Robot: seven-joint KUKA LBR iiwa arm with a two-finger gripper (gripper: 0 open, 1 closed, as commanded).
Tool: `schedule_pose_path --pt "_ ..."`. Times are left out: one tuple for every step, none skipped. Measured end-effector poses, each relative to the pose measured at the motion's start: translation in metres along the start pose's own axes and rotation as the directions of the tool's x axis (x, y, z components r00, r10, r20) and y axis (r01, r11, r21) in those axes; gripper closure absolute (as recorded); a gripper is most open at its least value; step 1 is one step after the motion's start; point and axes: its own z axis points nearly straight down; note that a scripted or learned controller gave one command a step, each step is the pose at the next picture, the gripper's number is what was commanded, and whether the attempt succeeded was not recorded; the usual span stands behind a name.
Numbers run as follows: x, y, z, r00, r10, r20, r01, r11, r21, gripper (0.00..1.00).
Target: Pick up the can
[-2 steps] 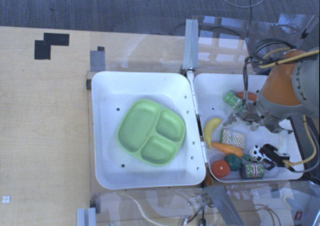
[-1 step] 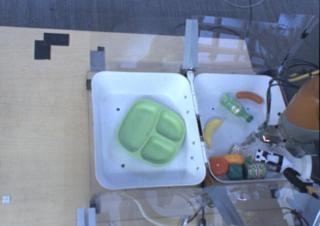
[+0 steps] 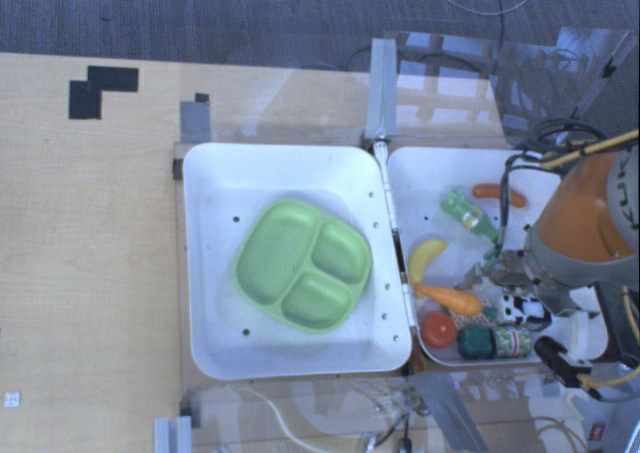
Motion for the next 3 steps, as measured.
schedule_pose_path --pt "-0.025 0.082 0.002 1.0 0.014 0.0 -0.014 1.0 0.003 0.0" --pt "-0.007 0.16 0.007 1.0 -0.017 -0.005 0.017 0.999 0.035 0.0" --pt "0.068 0.134 -0.096 0.982 -0.187 -0.003 0.187 0.982 0.008 0.0"
